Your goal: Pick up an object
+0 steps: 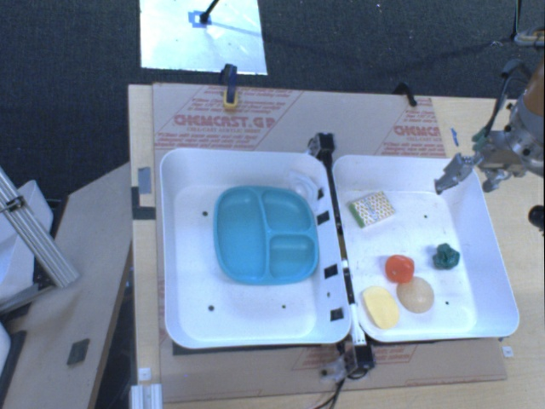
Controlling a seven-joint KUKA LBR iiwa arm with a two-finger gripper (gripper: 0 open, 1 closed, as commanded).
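Lying in the right bin (pixel 490 228), a yellow oblong piece (pixel 381 307) runs its long axis toward the front, beside a tan ball (pixel 415 295), red ball (pixel 399 268), green lump (pixel 445 256) and patterned pad (pixel 372 208); the left bin (pixel 183 194) holds a blue divided plate (pixel 265 234); the gripper (pixel 471 173) hovers above the right bin's far edge, fingers spread, holding nothing
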